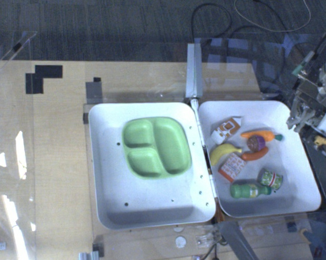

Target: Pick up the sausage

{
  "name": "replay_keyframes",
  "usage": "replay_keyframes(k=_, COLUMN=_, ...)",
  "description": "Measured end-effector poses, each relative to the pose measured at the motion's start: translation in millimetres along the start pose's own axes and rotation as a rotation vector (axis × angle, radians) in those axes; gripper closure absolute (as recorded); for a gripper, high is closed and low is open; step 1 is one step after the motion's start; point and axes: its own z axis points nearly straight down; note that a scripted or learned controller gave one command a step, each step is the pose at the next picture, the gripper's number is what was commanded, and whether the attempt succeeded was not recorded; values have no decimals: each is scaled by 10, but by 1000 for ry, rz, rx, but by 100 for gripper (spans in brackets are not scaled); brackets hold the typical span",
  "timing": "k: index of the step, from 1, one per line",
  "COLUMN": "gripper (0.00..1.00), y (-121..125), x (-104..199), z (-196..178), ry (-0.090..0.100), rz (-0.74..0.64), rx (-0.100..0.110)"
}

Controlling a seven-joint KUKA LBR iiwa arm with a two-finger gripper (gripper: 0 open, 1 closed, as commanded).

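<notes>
The sausage (254, 155) is a short orange-red curved piece lying in the middle of the right bin (311, 193). It sits just below a purple round item (255, 143) and to the right of a red snack box (232, 167). My gripper (297, 118) hangs over the bin's upper right rim, up and to the right of the sausage and well apart from it. Nothing shows in its grasp.
Around the sausage lie a carrot (258, 134), a banana (224, 150), a white and brown carton (226, 129), a green bottle (251, 190) and a green can (270, 179). The left bin (109, 199) holds a green divided plate (155, 146).
</notes>
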Motion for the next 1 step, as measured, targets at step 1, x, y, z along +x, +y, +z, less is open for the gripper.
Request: replay_keyframes(k=1, gripper=100, y=-479, x=381, z=1021, ry=-3, rz=171, rx=8)
